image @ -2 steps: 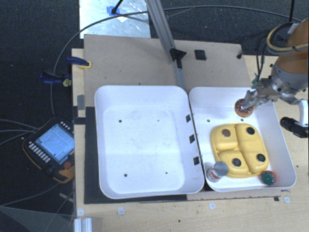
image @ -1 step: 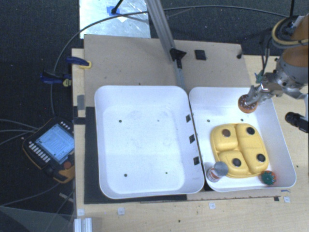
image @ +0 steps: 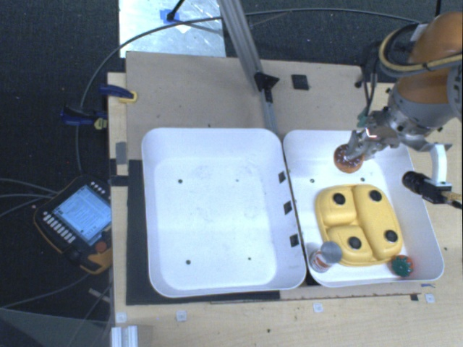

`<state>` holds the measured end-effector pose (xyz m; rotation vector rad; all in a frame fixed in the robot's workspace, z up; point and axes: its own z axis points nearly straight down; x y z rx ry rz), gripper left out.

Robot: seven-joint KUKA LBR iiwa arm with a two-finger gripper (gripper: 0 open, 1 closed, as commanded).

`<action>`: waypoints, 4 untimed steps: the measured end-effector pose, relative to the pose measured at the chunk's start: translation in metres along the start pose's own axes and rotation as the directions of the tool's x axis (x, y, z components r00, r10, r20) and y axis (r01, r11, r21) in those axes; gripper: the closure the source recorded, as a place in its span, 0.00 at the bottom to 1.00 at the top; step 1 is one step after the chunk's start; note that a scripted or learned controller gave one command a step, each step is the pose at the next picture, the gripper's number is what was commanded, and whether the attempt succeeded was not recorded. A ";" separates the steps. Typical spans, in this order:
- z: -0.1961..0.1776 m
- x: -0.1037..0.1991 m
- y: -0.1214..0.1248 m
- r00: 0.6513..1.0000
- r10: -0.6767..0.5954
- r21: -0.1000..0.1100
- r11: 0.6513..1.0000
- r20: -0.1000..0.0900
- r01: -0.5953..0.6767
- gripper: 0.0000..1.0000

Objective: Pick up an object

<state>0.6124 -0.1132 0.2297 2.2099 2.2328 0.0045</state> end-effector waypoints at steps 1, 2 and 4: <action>0.002 0.064 -0.008 1.000 -0.001 0.002 1.000 0.000 0.001 1.00; -0.006 0.111 -0.013 1.000 0.000 0.001 1.000 0.000 0.000 1.00; -0.016 0.216 -0.029 1.000 -0.001 0.002 1.000 -0.001 0.001 1.00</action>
